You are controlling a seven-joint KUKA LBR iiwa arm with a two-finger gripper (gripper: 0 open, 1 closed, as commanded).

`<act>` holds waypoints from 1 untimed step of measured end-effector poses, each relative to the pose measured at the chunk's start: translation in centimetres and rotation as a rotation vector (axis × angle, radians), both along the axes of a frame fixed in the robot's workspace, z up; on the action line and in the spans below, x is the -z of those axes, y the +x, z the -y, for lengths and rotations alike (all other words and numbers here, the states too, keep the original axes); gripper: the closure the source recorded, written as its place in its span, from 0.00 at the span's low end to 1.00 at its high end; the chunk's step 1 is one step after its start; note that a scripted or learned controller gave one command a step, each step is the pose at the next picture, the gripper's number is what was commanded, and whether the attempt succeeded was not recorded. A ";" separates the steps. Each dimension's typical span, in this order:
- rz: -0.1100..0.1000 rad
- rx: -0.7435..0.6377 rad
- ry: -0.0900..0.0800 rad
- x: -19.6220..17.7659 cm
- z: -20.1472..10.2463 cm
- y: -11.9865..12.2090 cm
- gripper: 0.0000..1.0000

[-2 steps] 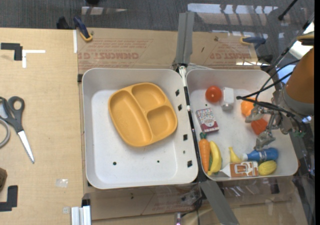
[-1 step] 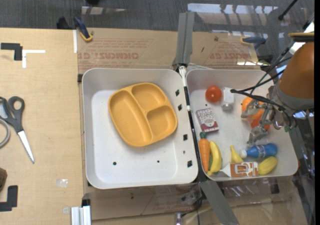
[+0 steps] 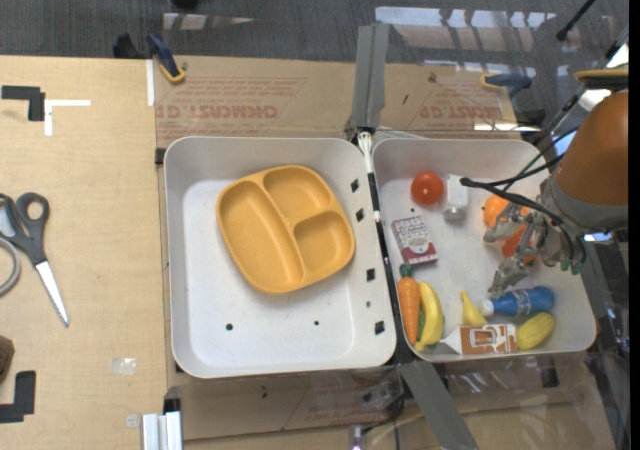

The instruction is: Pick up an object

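The right bin point(image 3: 560, 163) holds several small items: a red-orange ball point(image 3: 427, 187), a pink box point(image 3: 414, 240), a carrot point(image 3: 408, 306), a banana point(image 3: 431, 314), a blue bottle point(image 3: 522, 301), a yellow oval piece point(image 3: 536, 330) and an orange-and-white carton point(image 3: 487, 340). My gripper point(image 3: 507, 266) hangs low over the right half of this bin, just above the blue bottle and below an orange item point(image 3: 497, 208). Cables and the wrist hide what lies directly under it. I see nothing clearly held.
The left bin point(image 3: 190, 268) carries a yellow divided plate point(image 3: 287, 226). Scissors point(image 3: 38, 253) lie on the wooden bench at the far left. A small white cup point(image 3: 456, 206) stands next to the ball. The arm's orange band point(image 3: 603, 153) overhangs the right bin's right wall.
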State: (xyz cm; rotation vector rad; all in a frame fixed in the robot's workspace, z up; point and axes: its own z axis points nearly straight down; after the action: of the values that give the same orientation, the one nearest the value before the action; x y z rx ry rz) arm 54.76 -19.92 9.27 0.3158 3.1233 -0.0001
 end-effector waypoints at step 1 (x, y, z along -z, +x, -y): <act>0.005 0.146 -0.001 -0.2 0.6 2.3 0.00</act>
State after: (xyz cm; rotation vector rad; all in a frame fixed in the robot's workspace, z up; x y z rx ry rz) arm 57.05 -20.52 9.42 0.5414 3.0872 -0.0018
